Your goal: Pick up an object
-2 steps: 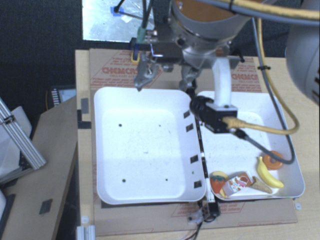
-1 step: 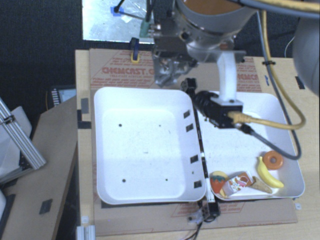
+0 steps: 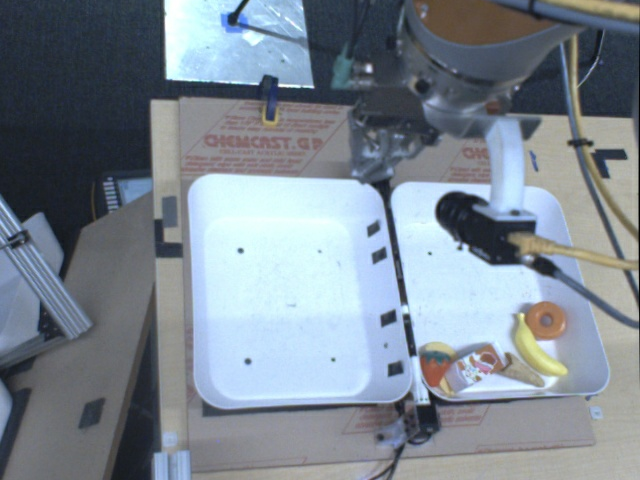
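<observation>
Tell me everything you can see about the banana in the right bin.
The banana is yellow, curved and smooth, toy-like by its look, and appears whole. It lies flat in the right bin, near that bin's front right corner, arching from upper left down to lower right. An orange ring-shaped thing sits against its upper end, and a small tan wedge lies against its lower side. The gripper is far off, at the bins' back edge.

Robotics lab, white bins [image 3: 290, 193] on cardboard-covered bench [image 3: 250, 138], aluminium framing [image 3: 40, 278]
</observation>
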